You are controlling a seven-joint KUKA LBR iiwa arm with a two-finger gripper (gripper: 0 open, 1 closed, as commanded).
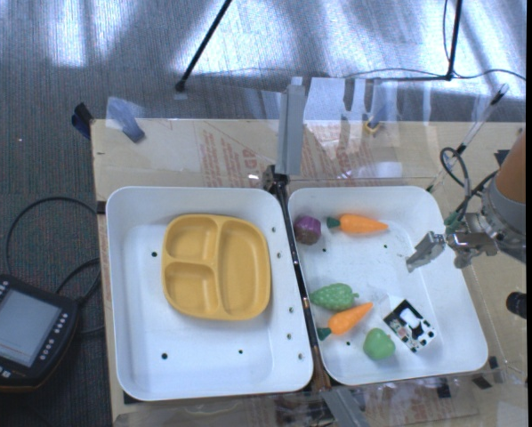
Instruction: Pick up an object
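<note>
The right bin [444, 205] holds a purple round vegetable [308, 229], an orange carrot [360, 224], a bumpy green vegetable [334, 296], a second carrot [349, 318], a smooth green piece [379, 344] and a small black-and-white block [410, 325]. My gripper [445, 253] hangs over the bin's right side, above and to the right of the block. It is open, with nothing between its fingers. One grey finger [423, 253] points left toward the bin's middle.
The left bin [133, 327] carries a yellow divided plate [217, 266]. A clear upright panel [355, 127] stands behind the bins. A handheld pendant [19, 327] lies on the floor at far left, and cables [457, 163] hang near the arm at the right.
</note>
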